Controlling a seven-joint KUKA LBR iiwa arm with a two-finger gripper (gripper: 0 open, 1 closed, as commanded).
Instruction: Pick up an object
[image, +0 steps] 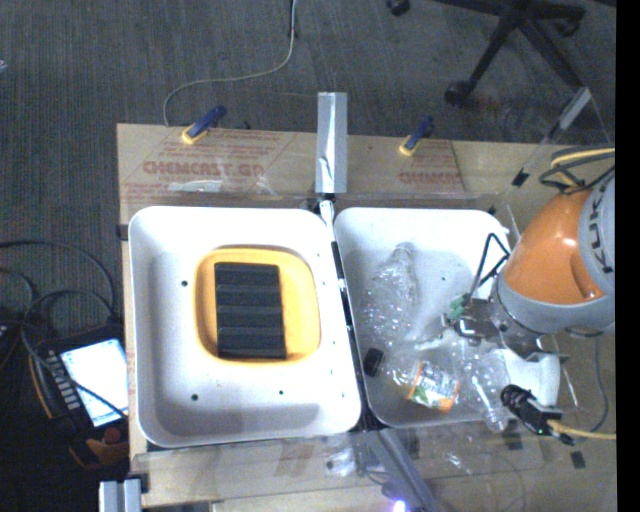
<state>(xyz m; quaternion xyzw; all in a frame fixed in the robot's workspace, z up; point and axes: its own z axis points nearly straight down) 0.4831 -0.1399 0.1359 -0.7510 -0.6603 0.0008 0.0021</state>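
Note:
The right bin (440, 225) holds a crumpled clear plastic bottle (392, 283), another clear plastic piece (487, 385), a packet with an orange and green label (433, 387) and a small black item (373, 360). In the left bin (165, 240) lies a yellow tray (305, 300) carrying a black ribbed block (250, 310). My gripper (468, 318) hangs over the right side of the right bin, above the clear plastic and up-right of the labelled packet. The orange wrist band (550, 255) and grey arm cover the bin's right edge.
A metal post (330, 140) stands behind the divide between the bins. Two clamps with blue handles (205, 122) (417, 134) sit on the back board. Cables and a small screen (95, 375) lie on the floor at the left.

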